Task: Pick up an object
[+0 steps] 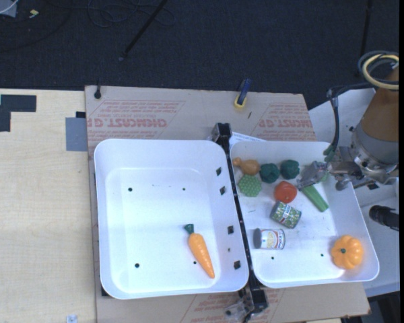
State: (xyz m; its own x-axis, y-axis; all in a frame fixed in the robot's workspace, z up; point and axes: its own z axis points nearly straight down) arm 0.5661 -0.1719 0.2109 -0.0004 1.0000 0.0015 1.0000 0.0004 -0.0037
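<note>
A carrot is lying in my left bin. In the right bin, mid-frame, toy foods and two cans are sitting. At right, my gripper is hovering beside a green cucumber; its spread I cannot tell.

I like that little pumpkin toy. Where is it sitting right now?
The pumpkin sits in the right bin, in its near right corner, apart from the others; its nearest neighbour is the small can to its left.
</note>
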